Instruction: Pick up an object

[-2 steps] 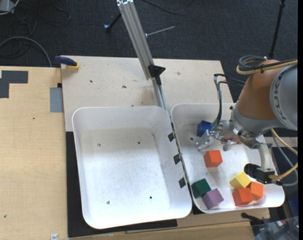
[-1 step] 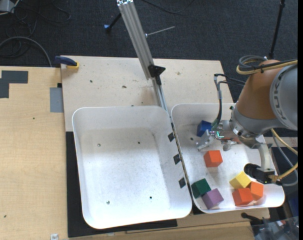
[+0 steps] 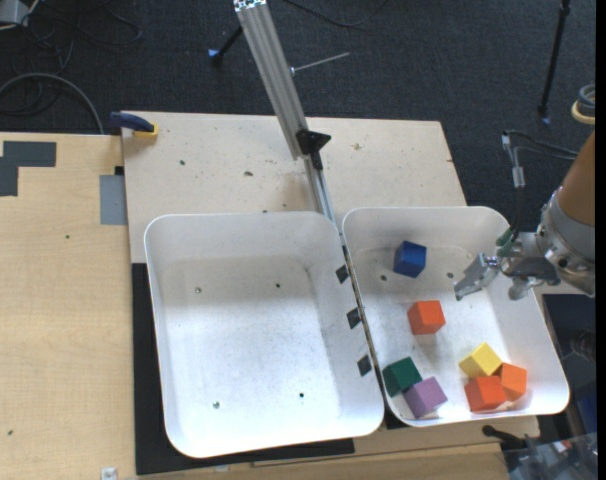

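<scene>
The right bin (image 3: 453, 223) holds several small cubes. A blue cube (image 3: 410, 258) lies near its back, and an orange cube (image 3: 426, 317) sits in the middle. Along the front edge are a green cube (image 3: 402, 375) and a purple cube (image 3: 425, 396). In the front right corner a yellow cube (image 3: 480, 360) rests beside two orange-red cubes (image 3: 486, 394) (image 3: 514, 378). My gripper (image 3: 496, 281) hangs over the bin's right side, open, with nothing between its fingers. It is right of the blue cube and above the yellow one in the view.
The left bin (image 3: 183, 268) stands beside the right one, with black clips on the shared wall (image 3: 351, 308). A slanted aluminium rail (image 3: 283, 83) rises behind the bins. A blue and yellow clamp (image 3: 135, 124) lies at the bench's back left.
</scene>
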You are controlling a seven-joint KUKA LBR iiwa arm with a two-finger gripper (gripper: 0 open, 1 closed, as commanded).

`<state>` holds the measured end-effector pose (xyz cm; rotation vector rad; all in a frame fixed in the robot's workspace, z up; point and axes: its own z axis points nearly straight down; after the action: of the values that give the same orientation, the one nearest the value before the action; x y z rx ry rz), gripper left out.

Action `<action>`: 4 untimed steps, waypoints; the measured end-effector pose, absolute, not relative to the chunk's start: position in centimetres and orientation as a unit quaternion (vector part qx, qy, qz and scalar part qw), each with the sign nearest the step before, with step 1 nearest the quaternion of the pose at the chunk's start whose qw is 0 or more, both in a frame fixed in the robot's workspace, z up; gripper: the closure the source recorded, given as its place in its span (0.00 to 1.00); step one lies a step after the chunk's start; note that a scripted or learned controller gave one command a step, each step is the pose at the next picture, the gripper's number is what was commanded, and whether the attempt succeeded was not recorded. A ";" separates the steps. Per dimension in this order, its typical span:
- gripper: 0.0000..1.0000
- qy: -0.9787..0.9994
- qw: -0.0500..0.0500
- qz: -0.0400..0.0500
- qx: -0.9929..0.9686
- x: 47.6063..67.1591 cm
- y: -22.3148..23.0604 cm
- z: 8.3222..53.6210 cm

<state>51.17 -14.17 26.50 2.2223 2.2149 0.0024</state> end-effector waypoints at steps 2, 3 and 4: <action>0.00 0.706 0.002 0.001 0.708 53.1 -12.0 28.5; 0.00 0.707 0.001 0.001 0.707 51.3 -12.1 33.2; 0.00 0.705 -0.004 -0.004 0.709 50.9 -17.9 24.2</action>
<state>50.89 -17.89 24.24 2.2340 2.2208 -0.0111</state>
